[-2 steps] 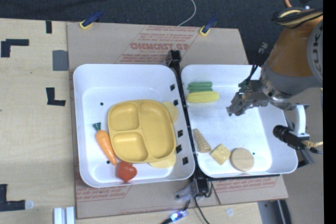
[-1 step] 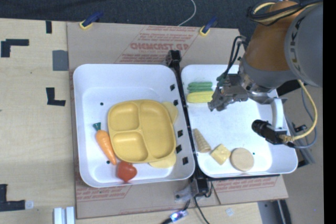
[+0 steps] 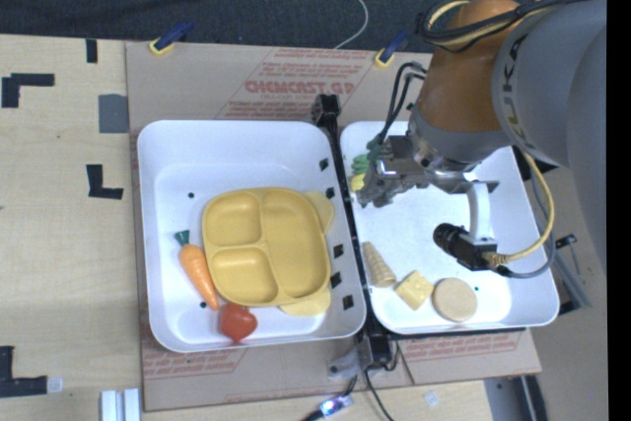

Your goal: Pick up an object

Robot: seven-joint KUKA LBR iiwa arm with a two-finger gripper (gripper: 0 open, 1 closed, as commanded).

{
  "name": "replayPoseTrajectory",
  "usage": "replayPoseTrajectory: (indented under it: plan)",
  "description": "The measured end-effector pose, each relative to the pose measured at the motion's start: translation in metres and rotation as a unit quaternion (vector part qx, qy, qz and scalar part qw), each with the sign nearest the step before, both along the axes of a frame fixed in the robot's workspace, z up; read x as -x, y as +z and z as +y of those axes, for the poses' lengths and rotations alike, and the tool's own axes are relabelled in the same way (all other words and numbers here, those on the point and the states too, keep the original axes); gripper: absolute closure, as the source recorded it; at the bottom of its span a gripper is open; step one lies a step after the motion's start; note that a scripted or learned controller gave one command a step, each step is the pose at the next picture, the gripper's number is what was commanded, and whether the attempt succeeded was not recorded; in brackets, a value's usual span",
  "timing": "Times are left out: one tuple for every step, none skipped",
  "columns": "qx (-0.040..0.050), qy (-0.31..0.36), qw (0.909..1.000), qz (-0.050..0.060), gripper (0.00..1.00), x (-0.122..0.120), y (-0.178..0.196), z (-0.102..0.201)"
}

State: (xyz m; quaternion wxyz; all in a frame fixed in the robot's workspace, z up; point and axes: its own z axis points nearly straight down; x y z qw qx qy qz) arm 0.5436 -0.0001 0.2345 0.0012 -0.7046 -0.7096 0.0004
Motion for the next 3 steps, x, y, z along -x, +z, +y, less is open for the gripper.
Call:
replayPoseTrajectory:
  plan:
    - [-0.0001, 0.000, 1.0000, -0.001, 1.00, -0.0174, 0.0001, 0.0478]
    - [0.0014, -0.002, 1.0000, 0.001, 1.00, -0.0167, -0.0089, 0.0460]
    - [0.0007, -0.003, 1.0000, 0.000, 1.00, -0.0206, -0.0030, 0.0473]
